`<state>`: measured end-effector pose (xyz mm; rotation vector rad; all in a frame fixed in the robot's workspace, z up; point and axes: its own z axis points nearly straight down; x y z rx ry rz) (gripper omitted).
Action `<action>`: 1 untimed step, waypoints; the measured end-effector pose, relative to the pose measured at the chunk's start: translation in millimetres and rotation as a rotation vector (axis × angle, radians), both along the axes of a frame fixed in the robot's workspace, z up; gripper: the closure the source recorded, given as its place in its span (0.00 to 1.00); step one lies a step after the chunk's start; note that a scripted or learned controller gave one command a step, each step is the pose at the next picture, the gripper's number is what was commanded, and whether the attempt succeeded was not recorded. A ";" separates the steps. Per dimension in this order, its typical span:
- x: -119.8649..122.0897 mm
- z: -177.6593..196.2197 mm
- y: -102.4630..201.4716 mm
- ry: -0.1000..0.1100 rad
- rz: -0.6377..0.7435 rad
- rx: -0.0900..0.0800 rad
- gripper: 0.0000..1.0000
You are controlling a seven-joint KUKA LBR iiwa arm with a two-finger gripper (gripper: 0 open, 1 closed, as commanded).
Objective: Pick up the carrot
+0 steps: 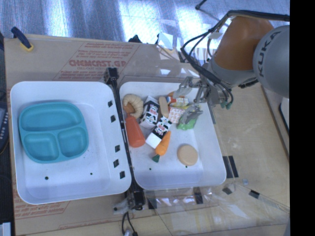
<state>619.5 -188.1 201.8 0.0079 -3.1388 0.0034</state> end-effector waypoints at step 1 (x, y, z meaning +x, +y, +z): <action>-21.9 -94.8 29.5 -0.024 0.192 -0.002 0.00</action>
